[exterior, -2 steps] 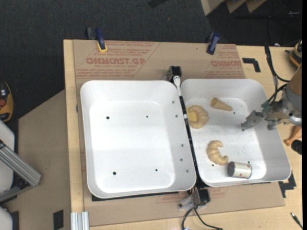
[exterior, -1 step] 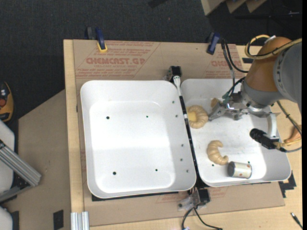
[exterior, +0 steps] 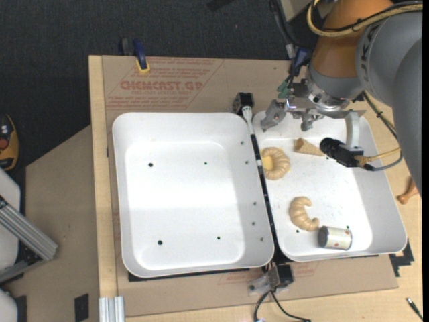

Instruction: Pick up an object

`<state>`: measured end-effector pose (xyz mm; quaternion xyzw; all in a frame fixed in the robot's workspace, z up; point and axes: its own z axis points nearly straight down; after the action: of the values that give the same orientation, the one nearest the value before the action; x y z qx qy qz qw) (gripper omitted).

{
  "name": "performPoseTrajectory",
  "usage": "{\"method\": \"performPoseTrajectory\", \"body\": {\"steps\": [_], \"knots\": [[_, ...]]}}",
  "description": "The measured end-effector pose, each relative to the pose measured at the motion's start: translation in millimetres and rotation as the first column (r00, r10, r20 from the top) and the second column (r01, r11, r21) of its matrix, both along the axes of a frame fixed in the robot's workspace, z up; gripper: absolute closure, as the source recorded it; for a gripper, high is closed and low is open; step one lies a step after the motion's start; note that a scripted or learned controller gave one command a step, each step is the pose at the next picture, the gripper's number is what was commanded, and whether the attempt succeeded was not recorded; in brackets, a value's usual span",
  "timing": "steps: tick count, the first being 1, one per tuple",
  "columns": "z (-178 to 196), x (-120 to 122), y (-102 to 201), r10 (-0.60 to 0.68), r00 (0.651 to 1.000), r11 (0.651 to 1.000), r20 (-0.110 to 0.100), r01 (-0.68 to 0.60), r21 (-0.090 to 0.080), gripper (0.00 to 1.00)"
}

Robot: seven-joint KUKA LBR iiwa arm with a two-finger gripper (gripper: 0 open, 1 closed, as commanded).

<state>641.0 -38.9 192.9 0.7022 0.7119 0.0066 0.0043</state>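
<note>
You see two bins point(exterior: 181, 129) of smooth, glossy white plastic on a matt brown cardboard sheet point(exterior: 167, 79). The croissants point(exterior: 303, 213) look matt and crusty; the small can point(exterior: 335, 238) shines like metal.

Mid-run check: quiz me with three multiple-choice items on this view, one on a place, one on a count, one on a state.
1. Where does the small cylinder lie?
A. right bin, near corner
B. left bin, centre
C. on the cardboard

2. How many curled pastries are in the right bin?
A. none
B. two
C. five

3. The claw is:
A. at the right bin's far edge
B. over the left bin
C. resting on the floor

Answers: 1 A, it lies by that bin's near rim. 2 B, one pastry by the divider, another nearer the camera. 3 A, it hangs at that far rim.
</note>
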Motion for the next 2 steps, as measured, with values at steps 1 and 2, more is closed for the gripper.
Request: {"method": "performPoseTrajectory", "body": {"steps": [1, 2], "knots": [[80, 28, 41, -0.007, 1.0, 1.0, -0.002, 0.007, -0.003, 0.0], [-14, 23, 92, -0.009, 1.0, 1.0, -0.026, 0.009, -0.001, 0.0]]}}
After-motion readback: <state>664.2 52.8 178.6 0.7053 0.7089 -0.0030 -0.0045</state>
